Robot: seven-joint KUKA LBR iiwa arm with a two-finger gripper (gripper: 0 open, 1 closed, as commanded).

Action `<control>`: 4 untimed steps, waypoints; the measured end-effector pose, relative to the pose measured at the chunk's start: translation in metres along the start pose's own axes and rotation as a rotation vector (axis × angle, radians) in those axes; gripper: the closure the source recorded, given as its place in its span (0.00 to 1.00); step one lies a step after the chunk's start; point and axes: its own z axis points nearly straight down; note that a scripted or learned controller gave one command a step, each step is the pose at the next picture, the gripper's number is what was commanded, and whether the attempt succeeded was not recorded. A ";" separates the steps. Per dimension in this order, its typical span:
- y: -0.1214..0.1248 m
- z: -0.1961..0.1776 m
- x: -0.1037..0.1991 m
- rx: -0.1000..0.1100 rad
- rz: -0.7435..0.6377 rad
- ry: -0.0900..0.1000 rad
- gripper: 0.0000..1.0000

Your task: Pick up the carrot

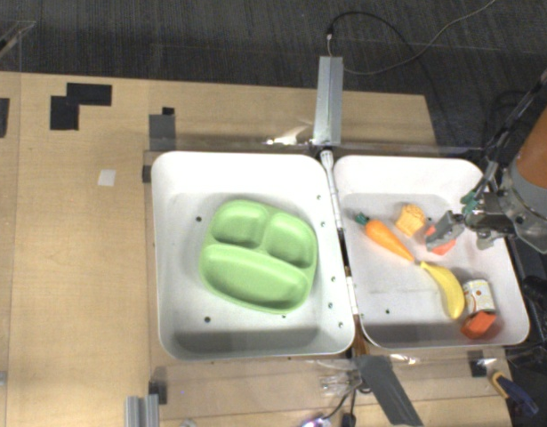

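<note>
Bench: I see a pale wooden bench (68, 265) bearing 2 shallow white bins side by side, with black marks at its far left.
Left bin: the shallow white plastic bin on the left (180, 194) holds 1 thing, a light green plastic plate with 3 compartments (258, 254), lying flat near the middle.
Right bin: the shallow white plastic bin on the right (389, 172) holds the small items.
Arm: my grey arm with the orange band (533, 181) reaches in over the right bin's right rim.
Gripper: the 2-finger gripper (444, 232) sits low over the bin; I cannot tell how its fingers stand, and I see nothing held in them.
Carrot: the orange toy carrot with a green stem end (386, 239) lies on the right bin's floor, left of centre, slanting from upper left to lower right, apart from the gripper.
Banana: a yellow toy banana (446, 289) lies just beyond the carrot's lower tip.
Yellow piece: a small yellow-orange block (411, 219) rests just above the carrot.
Corner items: a small white-and-brown item (478, 294) and a red-orange rounded piece (478, 325) sit in the near right corner.
</note>
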 end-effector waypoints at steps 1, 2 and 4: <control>0.044 0.076 0.015 0.002 0.050 0.000 0.00; 0.083 0.163 0.029 -0.011 0.087 -0.001 0.00; 0.168 0.066 0.106 -0.003 0.057 0.000 1.00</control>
